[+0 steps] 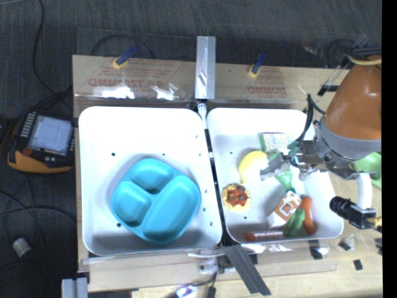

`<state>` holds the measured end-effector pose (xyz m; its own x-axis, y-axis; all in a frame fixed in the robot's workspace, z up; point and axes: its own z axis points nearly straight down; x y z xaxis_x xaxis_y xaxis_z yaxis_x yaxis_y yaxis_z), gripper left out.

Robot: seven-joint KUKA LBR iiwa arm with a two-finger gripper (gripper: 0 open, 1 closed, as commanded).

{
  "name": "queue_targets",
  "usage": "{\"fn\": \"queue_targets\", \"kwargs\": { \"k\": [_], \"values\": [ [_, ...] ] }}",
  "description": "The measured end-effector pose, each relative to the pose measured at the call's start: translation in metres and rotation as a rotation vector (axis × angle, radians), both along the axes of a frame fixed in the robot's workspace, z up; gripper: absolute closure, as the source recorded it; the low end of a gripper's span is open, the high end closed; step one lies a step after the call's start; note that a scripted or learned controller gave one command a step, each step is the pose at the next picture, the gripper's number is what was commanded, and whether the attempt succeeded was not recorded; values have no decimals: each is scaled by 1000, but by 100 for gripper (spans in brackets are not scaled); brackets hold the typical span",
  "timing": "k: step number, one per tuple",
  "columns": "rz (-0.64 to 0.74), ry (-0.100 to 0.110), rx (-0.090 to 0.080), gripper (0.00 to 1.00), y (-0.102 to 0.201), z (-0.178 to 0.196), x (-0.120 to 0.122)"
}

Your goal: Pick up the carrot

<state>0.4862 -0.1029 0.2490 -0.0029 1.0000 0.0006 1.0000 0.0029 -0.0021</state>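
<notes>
The carrot (306, 212) is orange with a green leafy end and lies near the front right corner of the right bin (218, 166). It rests beside a small orange and white carton (286, 207). My gripper (289, 167) hangs over the middle of the right bin, a little behind and to the left of the carrot. Its fingers (272, 167) are spread and the gripper is open, with nothing held between them. A small green item (285, 179) lies just below the gripper.
The right bin also holds a yellow lemon (250, 164), a green and white packet (273, 143), a round pizza-like toy (236, 195) and a brown sausage (263, 234). A blue divided plate (156, 200) sits in the left bin (99, 129).
</notes>
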Motion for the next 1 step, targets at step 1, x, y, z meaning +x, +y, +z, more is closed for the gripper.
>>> {"fn": "queue_targets", "kwargs": {
  "k": [1],
  "values": [
    [55,-1,0,0,-11,56,-2]
  ]
}}
